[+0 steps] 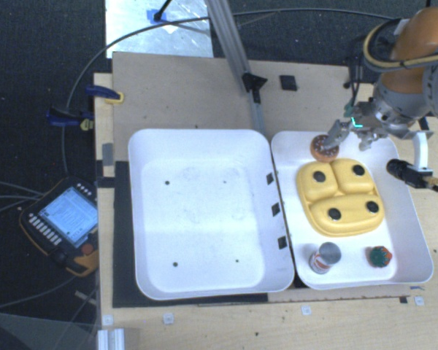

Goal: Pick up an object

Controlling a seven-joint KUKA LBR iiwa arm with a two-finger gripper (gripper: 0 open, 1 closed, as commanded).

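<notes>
Where the right bin [409, 265] nears the camera, a small can [324, 257] and green ball [380, 256] lie; beyond them a yellow block [341, 196], then a brown ring [323, 148] beneath the gripper [350, 133], arm slanting in from the right, fingers spread.

The left bin [197, 210] offers open floor from rim to rim, while the right bin [409, 217] is crowded by a yellow block [341, 195] across its middle, a brown ring [323, 148] at its far-left corner, and a small can [325, 257] and green ball [380, 255] along its near edge.
</notes>
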